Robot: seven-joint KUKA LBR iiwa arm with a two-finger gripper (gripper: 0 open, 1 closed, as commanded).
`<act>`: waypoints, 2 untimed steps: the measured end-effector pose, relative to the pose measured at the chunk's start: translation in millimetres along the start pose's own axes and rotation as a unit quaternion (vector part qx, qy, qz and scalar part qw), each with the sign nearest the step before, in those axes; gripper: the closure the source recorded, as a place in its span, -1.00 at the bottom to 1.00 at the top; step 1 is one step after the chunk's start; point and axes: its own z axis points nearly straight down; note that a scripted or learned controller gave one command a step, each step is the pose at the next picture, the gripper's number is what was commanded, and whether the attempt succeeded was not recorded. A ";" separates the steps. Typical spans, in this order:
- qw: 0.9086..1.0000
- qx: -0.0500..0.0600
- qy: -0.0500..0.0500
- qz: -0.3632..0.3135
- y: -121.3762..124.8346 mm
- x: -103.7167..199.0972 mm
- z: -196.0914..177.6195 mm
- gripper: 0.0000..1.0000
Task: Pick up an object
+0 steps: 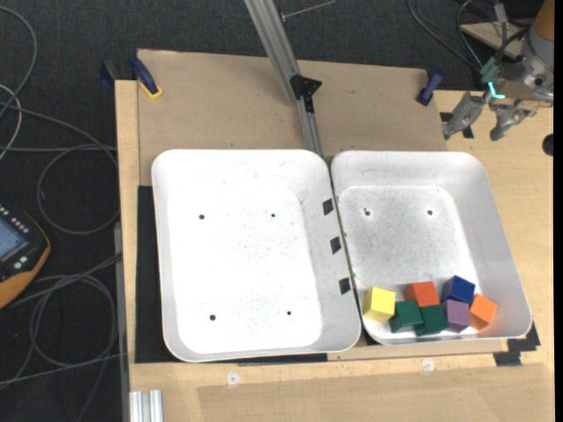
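Note:
Several small coloured blocks lie clustered at the near edge of the right bin (493, 236): a yellow block (381, 302), a red-orange block (425, 293), a blue block (460, 287), a purple block (457, 312), an orange block (483, 309) and two green blocks (420, 317). My gripper (479, 123) hangs at the upper right, beyond the far right corner of the right bin and well away from the blocks. Its two grey fingers are spread apart with nothing between them.
The left bin (176, 262) sits beside the right one, with black clips along the shared rim. A slanted metal pole (281, 51) rises behind the bins. Blue clamps (145, 76) hold the board's far corners. Cables lie on the dark floor at left.

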 end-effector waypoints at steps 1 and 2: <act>1.000 -0.002 -0.001 -0.001 0.6 0.2 -2.9 -1.00; 1.000 0.001 0.000 0.000 -2.8 3.1 59.8 -1.00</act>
